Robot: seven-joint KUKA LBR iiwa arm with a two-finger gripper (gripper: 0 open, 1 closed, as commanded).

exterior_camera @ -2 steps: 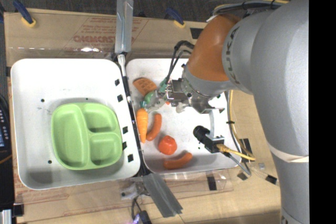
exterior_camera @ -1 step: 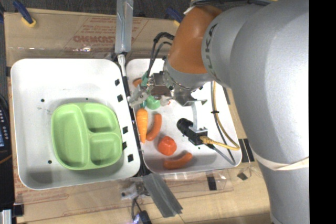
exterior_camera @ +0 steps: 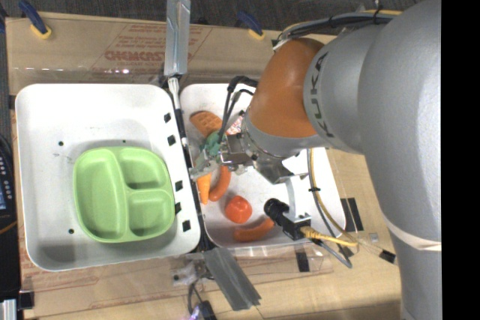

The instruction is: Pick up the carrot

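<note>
Camera view: two white bins are seen side by side; the left bin (exterior_camera: 45, 124) bears a green divided plate (exterior_camera: 124, 193); the right bin (exterior_camera: 330, 195) holds the food items and is entered by the arm from the right. The gripper (exterior_camera: 212, 154) is found low at the left wall of the right bin, close to the divider; whether it is open, closed or gripping anything cannot be told, the wrist housing covering most of it. The carrot (exterior_camera: 203, 187) is judged to be the small orange piece against the left wall, just below and slightly left of the gripper, touching or nearly touching it; its long axis appears to run roughly up and down the frame, along the wall. Beside it lie an orange-red sausage-shaped item (exterior_camera: 220, 183), a red tomato (exterior_camera: 238, 209), a curved orange piece (exterior_camera: 253, 230) near the bottom wall, and a brown bread-like item (exterior_camera: 205, 121) above. The identification is uncertain, several orange items being close together; the coming move is judged to turn on a short descent toward the wall.
</note>
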